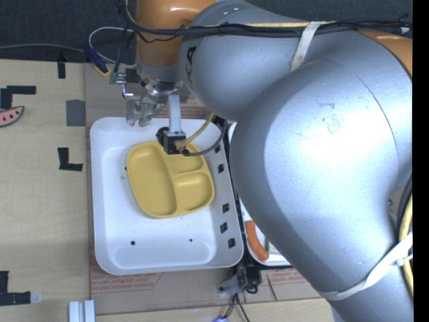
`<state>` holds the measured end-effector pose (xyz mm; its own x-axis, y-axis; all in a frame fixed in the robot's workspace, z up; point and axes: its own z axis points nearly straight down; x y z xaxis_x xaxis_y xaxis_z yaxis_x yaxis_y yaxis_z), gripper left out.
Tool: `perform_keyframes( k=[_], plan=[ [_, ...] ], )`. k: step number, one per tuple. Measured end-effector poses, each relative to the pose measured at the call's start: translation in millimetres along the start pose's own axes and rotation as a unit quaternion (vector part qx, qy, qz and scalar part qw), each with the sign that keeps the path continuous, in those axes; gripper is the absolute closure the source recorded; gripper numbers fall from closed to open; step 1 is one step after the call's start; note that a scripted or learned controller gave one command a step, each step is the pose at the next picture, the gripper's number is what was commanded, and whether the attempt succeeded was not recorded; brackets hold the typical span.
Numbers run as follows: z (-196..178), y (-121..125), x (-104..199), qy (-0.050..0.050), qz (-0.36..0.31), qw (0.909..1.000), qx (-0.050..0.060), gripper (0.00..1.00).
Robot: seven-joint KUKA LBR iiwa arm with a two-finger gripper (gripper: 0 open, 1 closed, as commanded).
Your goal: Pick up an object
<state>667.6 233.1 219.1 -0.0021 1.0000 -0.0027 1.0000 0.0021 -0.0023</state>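
On a cardboard-topped table (40,206), the claw (142,113) hangs over the far rim of the left white bin (107,180), its opening impossible to judge. The yellow divided plate (157,180) lies just nearward, inside that bin.

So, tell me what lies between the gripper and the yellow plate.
Nothing: in the camera view, just bare white bin between gripper and yellow plate.

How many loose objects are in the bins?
2. A yellow tray lies in the bin on the view's left; an orange item shows in the other bin, mostly covered by the arm, so more may be hidden.
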Motion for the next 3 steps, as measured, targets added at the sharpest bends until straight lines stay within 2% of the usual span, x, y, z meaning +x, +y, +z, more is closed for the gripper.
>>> perform_keyframes(
  k=[1,2,3],
  plan=[
    [-28.0,0.5,0.4,0.001,0.000,1.0000,-0.001,1.00],
    [-6.5,0.0,0.1,0.000,0.000,1.0000,0.000,1.00],
    [-9.9,0.3,0.1,0.001,0.000,1.0000,-0.001,1.00]
  ],
)
